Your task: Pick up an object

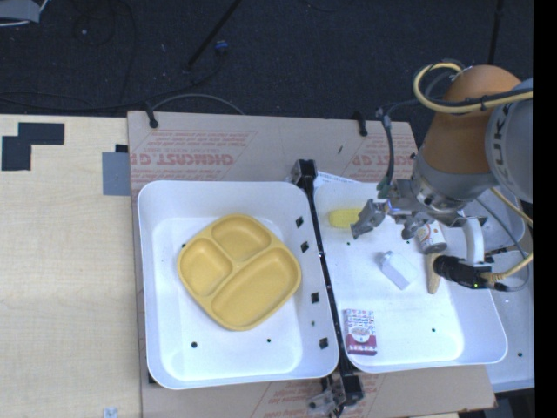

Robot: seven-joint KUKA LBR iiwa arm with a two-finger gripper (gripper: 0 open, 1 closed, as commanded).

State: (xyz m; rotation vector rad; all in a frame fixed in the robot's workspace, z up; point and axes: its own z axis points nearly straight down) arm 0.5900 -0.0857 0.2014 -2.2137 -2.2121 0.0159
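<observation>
Where the bench begins at the left, the left bin [161, 355] holds a yellow divided plate [240, 271] lying flat near its middle, with bare white floor all round it and the widest strip along the near edge. A black divider [318, 264] runs between the two bins. Just past it, in the right bin [452, 351], a small red-and-white packet [360, 331] lies flat close to the near left corner, with open floor to its right. A yellow object [344, 218] sits near the far left corner, just beside the gripper [392, 220], which hangs low over the bin's far part; I cannot tell how far its fingers are parted or whether anything is between them. A small grey block [393, 270] lies on the floor below the gripper, apart from it. A tan cone-shaped piece [432, 277] lies further right, by the arm's cables.
</observation>
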